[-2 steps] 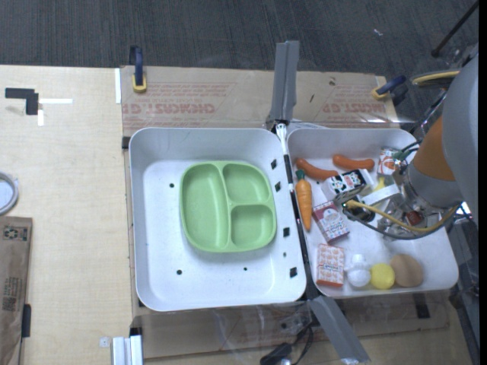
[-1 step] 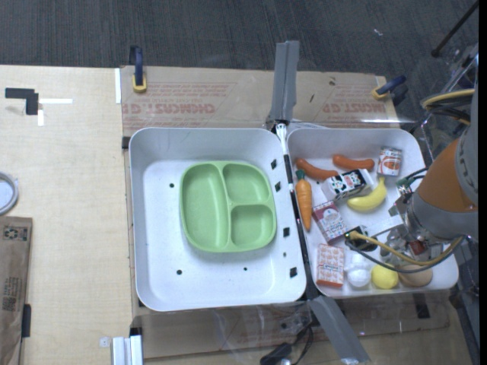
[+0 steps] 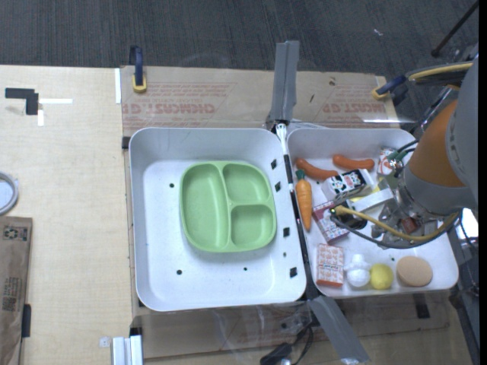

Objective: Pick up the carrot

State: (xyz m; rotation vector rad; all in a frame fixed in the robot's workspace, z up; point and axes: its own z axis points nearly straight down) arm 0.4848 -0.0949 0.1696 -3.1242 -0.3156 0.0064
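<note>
The orange carrot (image 3: 304, 201) lies lengthwise along the left wall of the right bin (image 3: 445, 280), its green top toward the back. My gripper (image 3: 393, 220) hangs low over the middle of that bin, to the right of the carrot and apart from it. The grey arm with its orange band (image 3: 435, 152) covers much of the gripper from above. Nothing shows in its grasp.
Two red sausages (image 3: 316, 169) (image 3: 354, 160) lie at the back of the right bin, with small boxes (image 3: 330, 265), a white egg (image 3: 357, 277), a lemon (image 3: 381, 277) and a brown bun (image 3: 415, 271) along the front. The left bin (image 3: 152, 226) holds a green divided plate (image 3: 227, 205).
</note>
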